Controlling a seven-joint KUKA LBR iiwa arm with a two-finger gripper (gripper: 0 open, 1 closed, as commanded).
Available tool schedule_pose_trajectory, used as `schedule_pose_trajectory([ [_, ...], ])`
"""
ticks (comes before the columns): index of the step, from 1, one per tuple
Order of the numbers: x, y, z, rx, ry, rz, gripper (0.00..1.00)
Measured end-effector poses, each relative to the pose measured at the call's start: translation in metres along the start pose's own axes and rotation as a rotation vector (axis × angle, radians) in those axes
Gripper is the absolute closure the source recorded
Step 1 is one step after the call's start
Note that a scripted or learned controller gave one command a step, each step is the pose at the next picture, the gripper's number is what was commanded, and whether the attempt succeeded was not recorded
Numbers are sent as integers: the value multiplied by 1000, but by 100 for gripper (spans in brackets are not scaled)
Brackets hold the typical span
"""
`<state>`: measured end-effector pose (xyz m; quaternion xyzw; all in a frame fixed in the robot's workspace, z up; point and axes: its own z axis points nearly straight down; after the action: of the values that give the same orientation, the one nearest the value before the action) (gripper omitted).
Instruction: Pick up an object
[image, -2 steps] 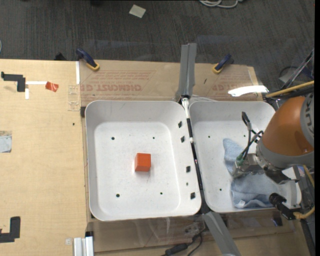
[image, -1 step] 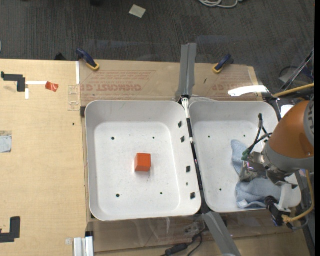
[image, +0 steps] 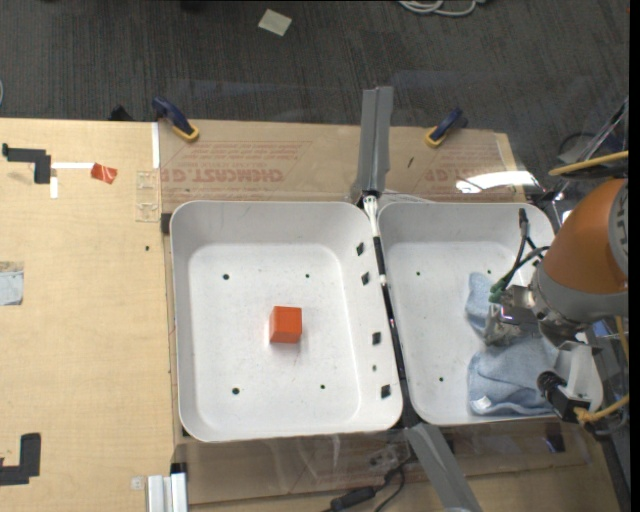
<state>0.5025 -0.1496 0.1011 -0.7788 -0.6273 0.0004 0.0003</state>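
A small orange-red block (image: 286, 325) lies near the middle of the left bin (image: 200, 300). A light blue cloth (image: 505, 385) lies crumpled in the right bin (image: 430, 250), toward its front right corner. One bunched fold of it rises at the cloth's far end. My gripper (image: 503, 322) hangs from the grey wrist with the orange band, right down at that bunched fold and touching it. The cloth and the wrist hide the gripper's tips.
A grey divider bar (image: 375, 150) runs between the two bins. Cardboard (image: 260, 165) covers the bench behind them, held by blue and yellow clamps (image: 176, 117). A wooden board (image: 70, 300) lies to the left. Cables (image: 520, 260) hang near the arm at the right.
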Motion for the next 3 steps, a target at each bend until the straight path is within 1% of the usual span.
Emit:
schedule_pose_trajectory([
  [1, 22, -28, -148, 1, -2, 312, 100],
  [2, 47, -27, -148, 3, -4, 629, 100],
  [3, 54, -38, -122, 3, -3, 879, 100],
])
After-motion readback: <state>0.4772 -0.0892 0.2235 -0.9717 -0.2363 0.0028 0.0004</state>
